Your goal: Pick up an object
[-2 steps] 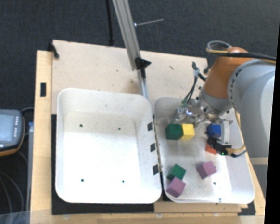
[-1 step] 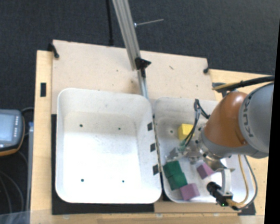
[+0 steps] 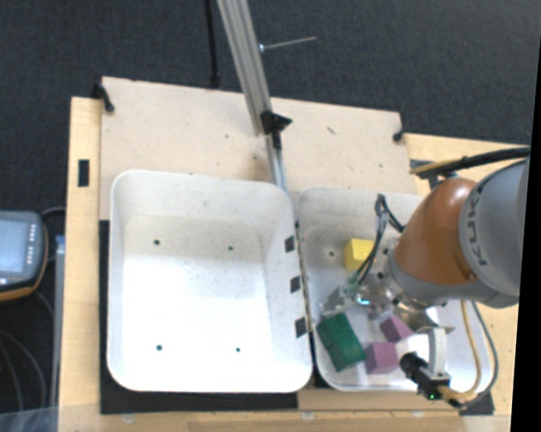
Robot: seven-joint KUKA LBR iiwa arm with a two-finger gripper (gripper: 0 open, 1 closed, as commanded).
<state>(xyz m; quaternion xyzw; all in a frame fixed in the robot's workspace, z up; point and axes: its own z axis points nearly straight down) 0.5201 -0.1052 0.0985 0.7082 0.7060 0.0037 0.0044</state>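
The green block (image 3: 338, 340) lies in the right bin (image 3: 319, 214) near its front left corner, beside two purple blocks (image 3: 381, 356) and in front of a yellow one (image 3: 358, 255). It looks light, stiff and flat-sided, best taken across two opposite faces. The gripper (image 3: 362, 297) hovers just above it, though I cannot tell how it is set.

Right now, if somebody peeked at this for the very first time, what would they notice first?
Probably the big grey arm with its orange band, leaning in from the right over the right bin. Next come the bright toys under it: a yellow block near the middle, a green block toward the front, and a purple block beside the green one. The left bin looks plain white.
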